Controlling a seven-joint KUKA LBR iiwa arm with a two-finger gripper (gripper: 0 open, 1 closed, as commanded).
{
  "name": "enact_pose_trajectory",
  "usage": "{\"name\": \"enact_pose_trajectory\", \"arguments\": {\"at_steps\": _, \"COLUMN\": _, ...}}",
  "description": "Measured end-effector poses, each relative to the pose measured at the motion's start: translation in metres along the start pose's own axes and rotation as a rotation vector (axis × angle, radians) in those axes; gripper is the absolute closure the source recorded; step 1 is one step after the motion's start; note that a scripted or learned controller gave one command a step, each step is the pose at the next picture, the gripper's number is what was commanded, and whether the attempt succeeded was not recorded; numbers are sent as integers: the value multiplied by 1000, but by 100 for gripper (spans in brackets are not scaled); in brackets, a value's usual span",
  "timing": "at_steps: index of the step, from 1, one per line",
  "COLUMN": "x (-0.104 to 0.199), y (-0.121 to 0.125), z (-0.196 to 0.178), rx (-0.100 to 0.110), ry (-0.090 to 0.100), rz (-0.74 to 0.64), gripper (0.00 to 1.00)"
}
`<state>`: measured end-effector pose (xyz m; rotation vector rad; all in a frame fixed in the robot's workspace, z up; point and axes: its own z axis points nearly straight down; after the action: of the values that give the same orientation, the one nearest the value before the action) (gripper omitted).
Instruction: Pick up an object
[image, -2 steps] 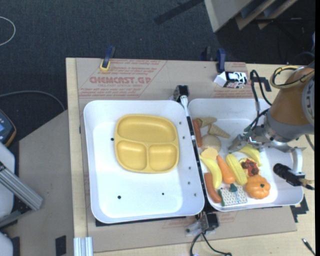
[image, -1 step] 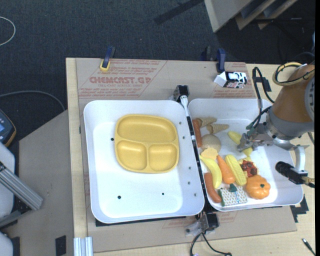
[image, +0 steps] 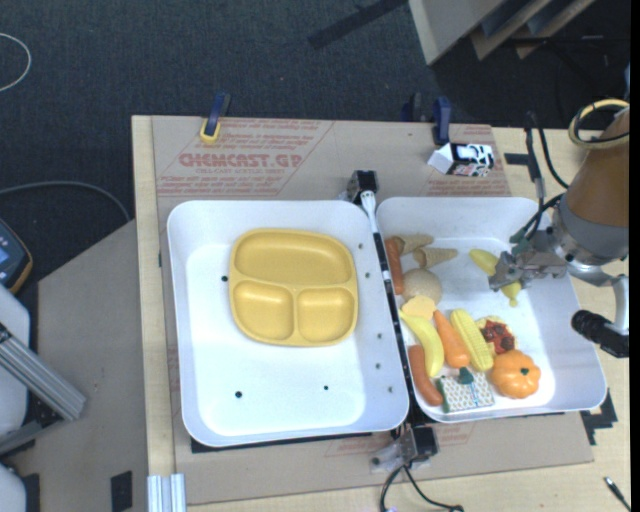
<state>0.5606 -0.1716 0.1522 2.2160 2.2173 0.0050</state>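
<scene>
Risk, partial catch: the jaws (image: 512, 272) are sitting over a small yellow piece (image: 497, 266) in the upper part of the right bin (image: 590, 385). Only its ends are showing beside the metal, so any hold is probably shallow and the piece may be slipping out as the arm is lifting.
Risk, wrong contact: the yellow piece is lying well apart from the main pile, so neighbouring items are unlikely to be dragged along. The greater hazard is pressing the piece flat against the bin floor instead of enclosing it.
Risk, bin shift: the right bin is light and shallow. A downward push near its far wall may be tilting or sliding it against the left bin (image: 190, 300).
Jaw state: cannot tell whether they are apart or clamped, because the mechanism is hiding the tips from this angle.
Target location: the yellow piece is at the jaws, near the far edge of the right bin, to the right of the beige item (image: 440, 256).
Other candidates: corn (image: 472, 338), carrot (image: 450, 338), orange pumpkin (image: 515, 374) and banana (image: 425, 340) are crowding the near half of the same bin.
Left bin contents: a yellow divided plate (image: 294, 285) is resting there.
Arm pose: the arm (image: 600, 200) is reaching in from the right, wrist bent downward, jaws low over the bin floor.
Bench: the bench (image: 300, 150) is carrying both bins side by side.
</scene>
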Motion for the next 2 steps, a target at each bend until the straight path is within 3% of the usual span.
{"name": "enact_pose_trajectory", "arguments": {"at_steps": 1, "x": -10, "y": 4, "z": -50, "rx": 0, "ry": -1, "rz": 1, "gripper": 100}}
{"name": "enact_pose_trajectory", "arguments": {"at_steps": 2, "x": -11, "y": 6, "z": -74, "rx": 1, "ry": 0, "rz": 0, "gripper": 100}}
